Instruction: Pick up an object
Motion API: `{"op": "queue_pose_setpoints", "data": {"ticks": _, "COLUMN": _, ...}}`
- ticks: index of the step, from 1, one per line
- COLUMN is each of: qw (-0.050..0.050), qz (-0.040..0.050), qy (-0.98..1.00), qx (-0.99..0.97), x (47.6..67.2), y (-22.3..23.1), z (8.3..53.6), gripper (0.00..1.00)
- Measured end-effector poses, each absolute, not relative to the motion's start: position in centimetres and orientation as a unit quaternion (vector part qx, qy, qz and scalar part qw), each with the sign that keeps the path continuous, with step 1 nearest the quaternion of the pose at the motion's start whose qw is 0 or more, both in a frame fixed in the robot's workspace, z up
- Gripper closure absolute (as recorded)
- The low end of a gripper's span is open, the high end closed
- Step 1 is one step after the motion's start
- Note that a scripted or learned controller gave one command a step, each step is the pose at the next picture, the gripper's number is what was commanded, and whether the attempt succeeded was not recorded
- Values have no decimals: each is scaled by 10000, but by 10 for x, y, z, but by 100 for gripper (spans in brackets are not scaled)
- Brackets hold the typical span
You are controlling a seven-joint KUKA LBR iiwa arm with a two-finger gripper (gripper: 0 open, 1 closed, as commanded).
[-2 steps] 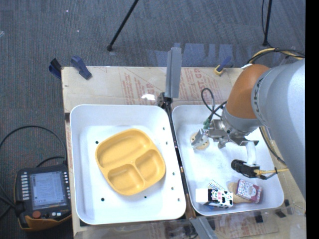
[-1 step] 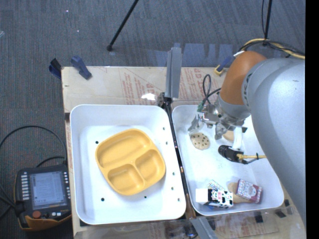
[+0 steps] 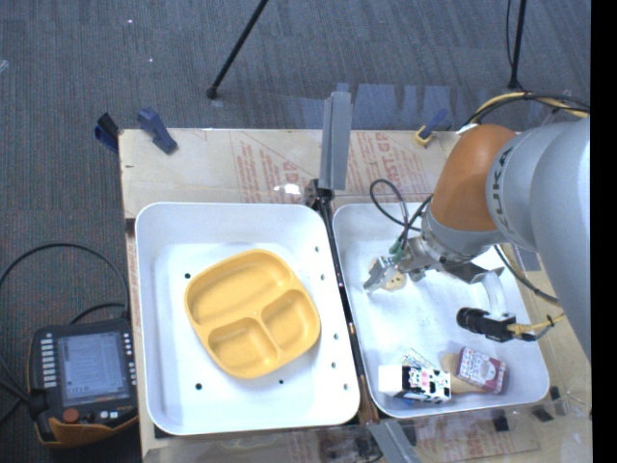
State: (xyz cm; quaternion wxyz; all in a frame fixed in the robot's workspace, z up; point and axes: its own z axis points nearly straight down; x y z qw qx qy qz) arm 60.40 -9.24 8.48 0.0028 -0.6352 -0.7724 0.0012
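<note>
The grey arm (image 3: 540, 196) with its orange band reaches in from the right and hangs over the right bin (image 3: 359, 249), with the tool (image 3: 384, 278) low above the bin's upper left part. Its fingers (image 3: 374, 280) look slightly parted with nothing between them, though they are small and blurred here, so the gap is hard to judge. The things to pick lie along the near edge of the same bin, well apart from the tool: a white box with black and coloured marks (image 3: 416, 381) near the front left corner, and just beside it to the right a pinkish-red packet (image 3: 479, 368) that seems to rest on a tan flat piece. In the left bin (image 3: 154, 258) a yellow divided plate (image 3: 253, 312) lies flat near the middle. Both bins sit side by side on the worktop (image 3: 222, 157).
</note>
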Motion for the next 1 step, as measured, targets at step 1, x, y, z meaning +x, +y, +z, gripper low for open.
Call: {"op": "queue_pose_setpoints", "data": {"ticks": 1, "qw": 21, "qz": 17, "qy": -6542, "qx": -7563, "x": 644, "y": -84, "z": 85, "gripper": 0}}
